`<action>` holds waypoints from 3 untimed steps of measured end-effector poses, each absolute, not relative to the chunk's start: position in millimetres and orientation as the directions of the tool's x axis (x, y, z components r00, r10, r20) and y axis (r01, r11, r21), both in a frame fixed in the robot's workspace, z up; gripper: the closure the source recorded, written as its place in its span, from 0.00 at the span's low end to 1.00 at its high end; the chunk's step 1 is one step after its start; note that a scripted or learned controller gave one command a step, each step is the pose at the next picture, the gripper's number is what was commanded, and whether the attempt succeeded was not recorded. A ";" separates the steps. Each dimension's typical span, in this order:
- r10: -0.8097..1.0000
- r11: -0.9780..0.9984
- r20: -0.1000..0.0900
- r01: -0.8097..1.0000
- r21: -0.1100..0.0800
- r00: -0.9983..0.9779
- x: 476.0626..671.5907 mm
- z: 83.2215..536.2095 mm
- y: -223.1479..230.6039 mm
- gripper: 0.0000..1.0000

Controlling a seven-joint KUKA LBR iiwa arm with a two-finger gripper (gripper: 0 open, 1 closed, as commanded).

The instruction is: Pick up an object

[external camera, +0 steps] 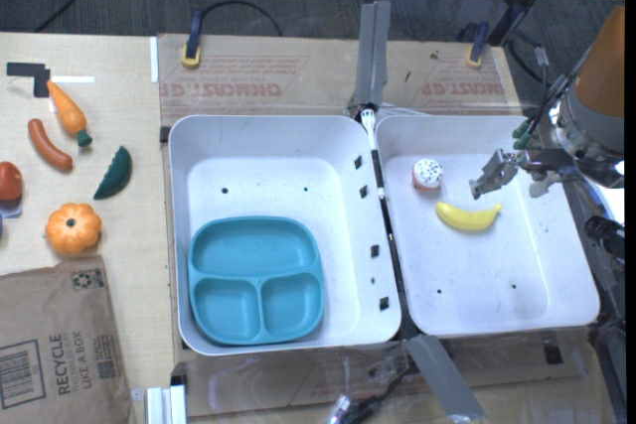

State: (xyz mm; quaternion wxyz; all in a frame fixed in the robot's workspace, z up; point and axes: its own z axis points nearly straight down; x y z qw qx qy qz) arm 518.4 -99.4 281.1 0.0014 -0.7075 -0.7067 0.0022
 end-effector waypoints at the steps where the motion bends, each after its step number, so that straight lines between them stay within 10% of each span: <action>1: 0.984 -0.176 -0.002 0.984 -0.007 0.175 594.9 166.9 -100.3 0.00; 2: 0.982 -0.188 -0.001 0.982 -0.004 0.188 568.8 89.5 -94.3 0.00; 3: 0.978 -0.208 0.000 0.978 -0.008 0.208 492.7 88.6 -107.7 0.00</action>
